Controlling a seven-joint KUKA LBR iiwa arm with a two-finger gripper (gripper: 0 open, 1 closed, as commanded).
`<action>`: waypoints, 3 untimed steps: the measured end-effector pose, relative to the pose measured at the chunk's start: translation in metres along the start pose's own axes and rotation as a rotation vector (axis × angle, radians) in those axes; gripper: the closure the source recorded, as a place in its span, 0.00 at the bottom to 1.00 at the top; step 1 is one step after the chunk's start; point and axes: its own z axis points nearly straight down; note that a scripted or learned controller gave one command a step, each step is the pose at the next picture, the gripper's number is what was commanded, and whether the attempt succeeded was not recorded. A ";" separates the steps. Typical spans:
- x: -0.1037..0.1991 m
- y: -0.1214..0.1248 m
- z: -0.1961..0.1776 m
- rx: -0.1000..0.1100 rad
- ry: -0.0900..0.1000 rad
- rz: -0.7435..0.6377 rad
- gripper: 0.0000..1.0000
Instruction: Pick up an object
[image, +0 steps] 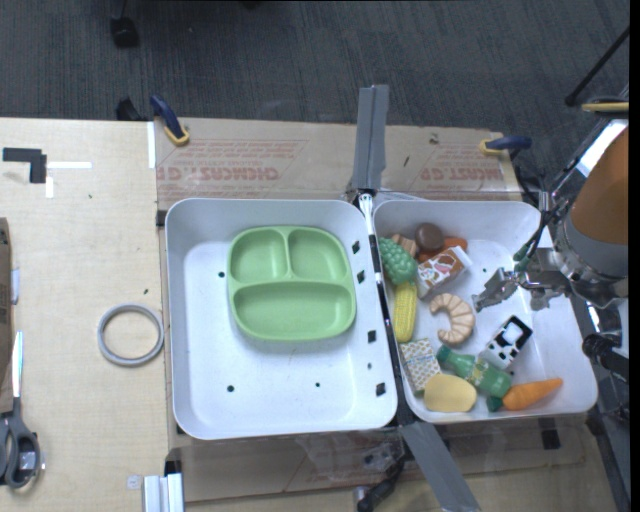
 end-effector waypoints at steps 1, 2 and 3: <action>0.039 0.038 0.109 0.000 0.000 0.131 0.00; 0.037 0.038 0.100 0.002 0.001 0.136 1.00; 0.059 0.066 0.008 -0.002 -0.001 -0.181 1.00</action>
